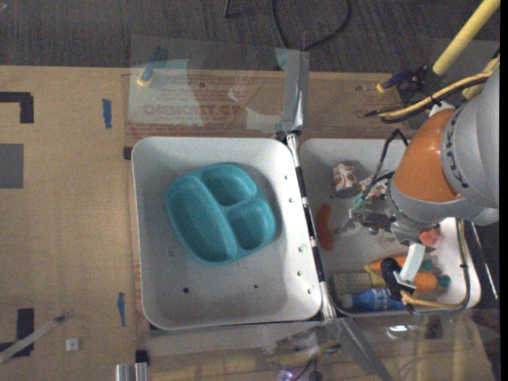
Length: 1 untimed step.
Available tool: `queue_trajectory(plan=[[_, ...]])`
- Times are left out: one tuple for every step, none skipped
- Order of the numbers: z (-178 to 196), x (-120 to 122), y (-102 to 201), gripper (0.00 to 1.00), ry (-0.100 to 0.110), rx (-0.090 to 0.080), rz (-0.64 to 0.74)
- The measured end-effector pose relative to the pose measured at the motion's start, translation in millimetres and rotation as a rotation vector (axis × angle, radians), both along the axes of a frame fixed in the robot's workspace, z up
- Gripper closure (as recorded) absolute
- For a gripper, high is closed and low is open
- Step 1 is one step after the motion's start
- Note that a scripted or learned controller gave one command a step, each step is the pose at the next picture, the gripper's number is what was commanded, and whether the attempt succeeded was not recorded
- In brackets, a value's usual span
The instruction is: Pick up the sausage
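From the camera above the bench, the claw (367, 213) hangs low inside the right bin (317, 155), on the end of the grey arm (444, 173) with the orange band. I cannot tell if the claw is open or closed, because the arm and its wires cover it, and nothing can be seen held in it. The sausage (325, 227) lies just to the left of the claw, a little lower in the picture, flat on the bin floor and near the wall between the two bins. It is red and long. Its long side runs up and down the picture, almost along that wall, with one end pointing away to the top and the other end pointing toward the bottom. It looks like a small toy, so it is probably light and smooth, maybe a bit slippery, and it could roll sideways if it is bumped. The best spot to grab is likely the middle, with the claw squeezing across the thin way. Above the claw is a small can (344, 176). Below and to the right of the claw are a carrot (429, 280) and a blue bottle (371, 299). Far to the left of the claw, in the left bin (159, 292), sits a teal plate (221, 211).
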<state>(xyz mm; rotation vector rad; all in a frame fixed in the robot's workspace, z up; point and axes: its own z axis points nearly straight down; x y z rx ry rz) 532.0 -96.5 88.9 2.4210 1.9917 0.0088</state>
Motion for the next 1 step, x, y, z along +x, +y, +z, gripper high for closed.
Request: queue_trajectory(plan=[[-0.2,36.5,1.6,0.0,0.001,-0.002,0.034]])
